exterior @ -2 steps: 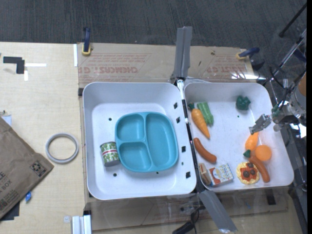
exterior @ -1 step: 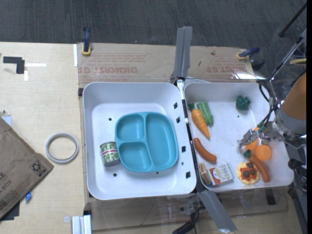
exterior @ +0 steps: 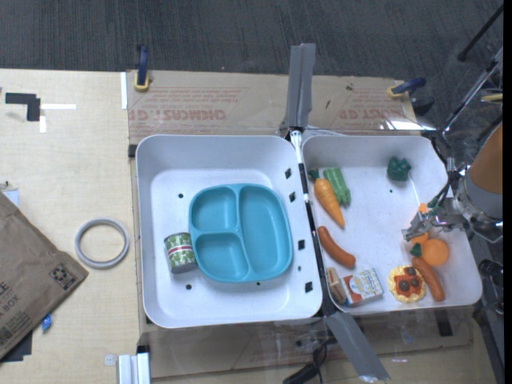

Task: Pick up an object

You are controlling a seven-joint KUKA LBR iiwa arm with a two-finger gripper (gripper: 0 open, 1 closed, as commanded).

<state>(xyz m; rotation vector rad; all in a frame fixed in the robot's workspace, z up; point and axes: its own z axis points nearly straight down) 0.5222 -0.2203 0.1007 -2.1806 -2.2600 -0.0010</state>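
Here, round orange fruit [exterior: 434, 252], smooth, glossy, beside gripper [exterior: 419, 232]

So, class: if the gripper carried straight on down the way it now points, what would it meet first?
Most likely the orange fruit just below the gripper in the right bin; depth is hard to judge from this slanted view.

Teal plate [exterior: 241, 233], orange carrot [exterior: 329, 202] (green cucumber [exterior: 338, 184] beside), white bins [exterior: 152, 238].
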